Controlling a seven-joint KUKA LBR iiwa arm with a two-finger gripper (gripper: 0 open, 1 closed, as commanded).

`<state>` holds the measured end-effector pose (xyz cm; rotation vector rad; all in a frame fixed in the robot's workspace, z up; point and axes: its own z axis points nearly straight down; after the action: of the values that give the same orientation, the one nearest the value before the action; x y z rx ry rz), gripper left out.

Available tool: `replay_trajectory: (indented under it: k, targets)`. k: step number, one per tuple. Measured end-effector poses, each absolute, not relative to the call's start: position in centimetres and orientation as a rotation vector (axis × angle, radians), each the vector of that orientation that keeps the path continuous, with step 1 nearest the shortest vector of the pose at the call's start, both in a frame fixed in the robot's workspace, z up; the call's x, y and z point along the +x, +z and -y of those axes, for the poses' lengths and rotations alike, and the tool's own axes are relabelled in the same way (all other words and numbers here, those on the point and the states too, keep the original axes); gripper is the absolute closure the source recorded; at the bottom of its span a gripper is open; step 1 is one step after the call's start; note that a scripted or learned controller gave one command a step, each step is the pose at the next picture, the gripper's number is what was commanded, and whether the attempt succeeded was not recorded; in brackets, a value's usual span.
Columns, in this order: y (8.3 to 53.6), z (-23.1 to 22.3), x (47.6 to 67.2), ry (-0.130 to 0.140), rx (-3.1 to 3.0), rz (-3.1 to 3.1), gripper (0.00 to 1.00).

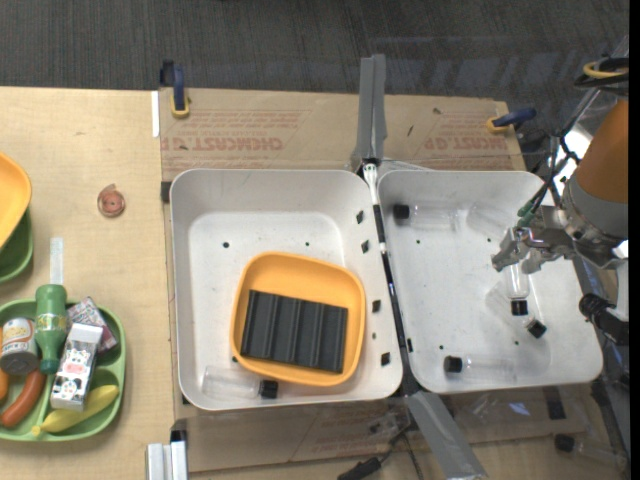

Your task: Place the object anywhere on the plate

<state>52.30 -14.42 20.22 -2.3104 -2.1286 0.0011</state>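
Observation:
An orange plate (pixel 250 288) lies in the left bin (pixel 200 218), toward its front. A dark grey ribbed block (pixel 295 331) rests flat on the plate and covers most of its middle. My gripper (pixel 517 260) hangs over the right side of the right bin (pixel 440 298), far from the plate. Just below it lies a clear piece with a black end (pixel 519 306). Nothing can be made out in the gripper's grasp.
Small black-capped clear bits are scattered in the right bin (pixel 401 211) (pixel 453 365) (pixel 537 328). Another lies at the left bin's front wall (pixel 267 389). On the bench at far left sit a green tray of toy food (pixel 60 368) and an orange dish (pixel 12 203).

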Motion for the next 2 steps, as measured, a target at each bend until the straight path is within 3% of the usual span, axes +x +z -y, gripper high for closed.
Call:
replay_trajectory:
  k: [1, 2]
  targets:
    - [10.7, 11.3, 47.7, 0.003, -2.203, 2.236, 1.00]
    - [19.1, 5.7, 47.8, 0.002, -2.100, 2.336, 1.00]
